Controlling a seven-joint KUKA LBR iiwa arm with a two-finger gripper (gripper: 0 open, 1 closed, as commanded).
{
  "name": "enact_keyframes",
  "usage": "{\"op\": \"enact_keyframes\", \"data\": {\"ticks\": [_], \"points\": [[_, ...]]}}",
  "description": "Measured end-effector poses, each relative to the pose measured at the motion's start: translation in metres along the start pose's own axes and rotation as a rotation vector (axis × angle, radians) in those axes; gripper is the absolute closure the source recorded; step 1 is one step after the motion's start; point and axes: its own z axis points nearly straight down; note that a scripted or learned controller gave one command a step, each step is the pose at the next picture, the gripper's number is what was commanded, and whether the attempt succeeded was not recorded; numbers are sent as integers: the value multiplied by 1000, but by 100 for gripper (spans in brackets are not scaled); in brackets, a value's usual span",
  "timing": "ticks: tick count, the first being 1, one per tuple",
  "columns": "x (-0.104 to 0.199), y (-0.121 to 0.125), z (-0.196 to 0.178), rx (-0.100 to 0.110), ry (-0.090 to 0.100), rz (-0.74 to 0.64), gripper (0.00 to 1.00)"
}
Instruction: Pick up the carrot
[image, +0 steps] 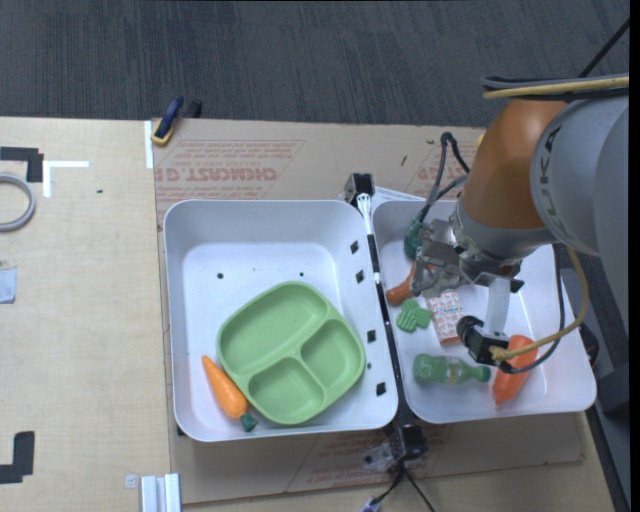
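The carrot, orange with a small green stub at its lower end, lies in the left bin at the front left. It is wedged between the bin wall and the green divided plate. My gripper hangs over the right bin, near its left wall, far to the right of the carrot. It sits just above a small orange piece and a printed packet. The wrist's bulk hides the gripper's tips.
The right bin also holds a green bottle lying on its side, an orange-red item at the front right, a green leafy toy and a dark green piece. A black cable clamp hangs under the arm.
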Motion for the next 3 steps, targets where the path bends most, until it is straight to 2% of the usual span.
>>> {"op": "enact_keyframes", "data": {"ticks": [1, 2, 3], "points": [[-57, 55, -85, 0, 0, -23, 100], [37, 88, -116, 2, -1, 453, 100], [-42, 107, -87, 3, -1, 403, 100]]}}
